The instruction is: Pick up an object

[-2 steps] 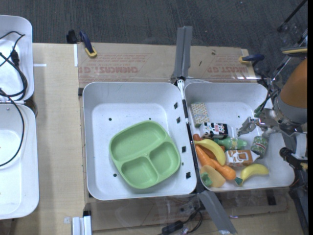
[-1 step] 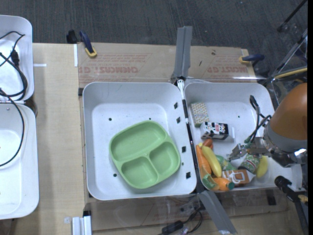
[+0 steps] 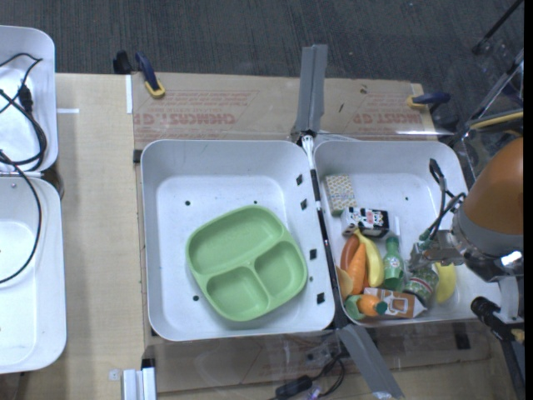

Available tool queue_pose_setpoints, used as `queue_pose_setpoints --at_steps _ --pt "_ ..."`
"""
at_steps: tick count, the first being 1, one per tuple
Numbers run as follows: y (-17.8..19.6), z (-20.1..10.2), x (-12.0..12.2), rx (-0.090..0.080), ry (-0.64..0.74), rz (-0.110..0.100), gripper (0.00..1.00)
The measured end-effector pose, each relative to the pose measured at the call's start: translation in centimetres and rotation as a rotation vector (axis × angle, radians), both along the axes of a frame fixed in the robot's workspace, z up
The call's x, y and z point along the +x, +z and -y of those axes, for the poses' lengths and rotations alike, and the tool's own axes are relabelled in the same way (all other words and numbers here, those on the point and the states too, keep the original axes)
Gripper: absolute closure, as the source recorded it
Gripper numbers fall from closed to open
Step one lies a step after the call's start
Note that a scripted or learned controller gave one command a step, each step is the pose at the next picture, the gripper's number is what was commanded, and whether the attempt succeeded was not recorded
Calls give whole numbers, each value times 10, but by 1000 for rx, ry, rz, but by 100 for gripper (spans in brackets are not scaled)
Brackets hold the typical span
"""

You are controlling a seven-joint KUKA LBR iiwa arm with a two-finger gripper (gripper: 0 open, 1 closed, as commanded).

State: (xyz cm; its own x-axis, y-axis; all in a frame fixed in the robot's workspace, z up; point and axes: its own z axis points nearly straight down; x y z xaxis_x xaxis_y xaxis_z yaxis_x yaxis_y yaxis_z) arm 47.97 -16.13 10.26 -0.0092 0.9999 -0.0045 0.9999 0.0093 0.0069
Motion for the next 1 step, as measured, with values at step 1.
queue_pose_setpoints --at_steps 1 --pt "0 0 0 0 0 -1 0"
